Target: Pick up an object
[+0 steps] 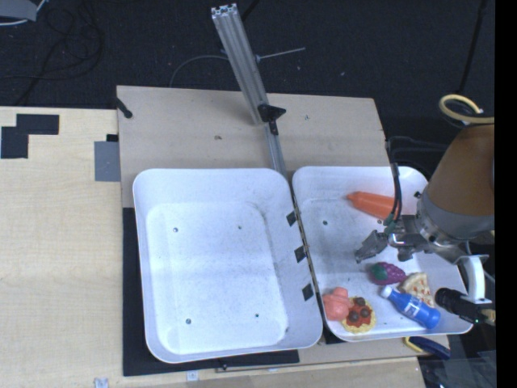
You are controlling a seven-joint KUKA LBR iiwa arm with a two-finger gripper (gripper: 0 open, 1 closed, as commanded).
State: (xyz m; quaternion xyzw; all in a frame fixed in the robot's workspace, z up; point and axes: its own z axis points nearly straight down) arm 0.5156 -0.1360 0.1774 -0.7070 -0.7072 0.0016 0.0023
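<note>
In the right bin (323,186) lie six toys: one orange carrot (370,202), one purple eggplant (386,272), one blue bottle (412,306), one pizza slice (416,284), one pink piece (336,303) and one fruit tart (359,315). The gripper (378,247) hangs spread, holding nothing, just above the eggplant.

My worktop (202,128) carries two white bins: the left bin (212,261) beside the right bin (323,208). A metal rail (242,63) slants above them; cables (48,23) lie beyond.
</note>
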